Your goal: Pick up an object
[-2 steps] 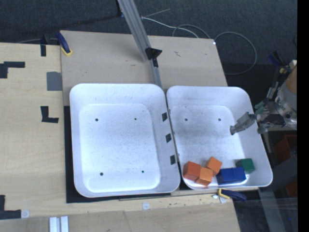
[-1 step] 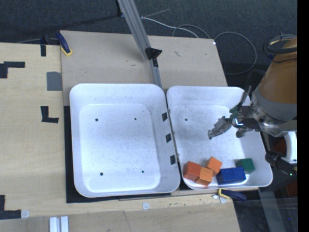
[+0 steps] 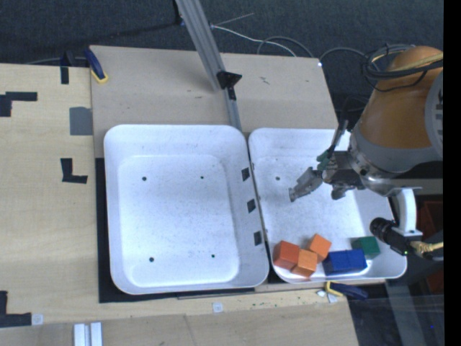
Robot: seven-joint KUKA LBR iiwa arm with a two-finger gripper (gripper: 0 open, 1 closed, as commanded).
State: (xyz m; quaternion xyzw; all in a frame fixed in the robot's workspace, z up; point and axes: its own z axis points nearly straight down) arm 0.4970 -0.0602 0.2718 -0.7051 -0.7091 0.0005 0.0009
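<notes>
My gripper (image 3: 315,191) hangs over the middle of the right bin (image 3: 288,150), its fingers spread open with nothing between them. The objects lie at that bin's near edge, below the gripper: three orange blocks (image 3: 288,253) (image 3: 307,262) (image 3: 320,245) bunched together, a blue block (image 3: 344,262) to their right, and a green block (image 3: 369,246) in the near right corner. None of them touches the gripper.
The left bin (image 3: 176,207) sits beside the right one, sharing a raised rim. A grey metal rail (image 3: 205,38) slants in from the top towards the bins' far joint. The arm's orange band (image 3: 400,99) looms over the right bin's far right side.
</notes>
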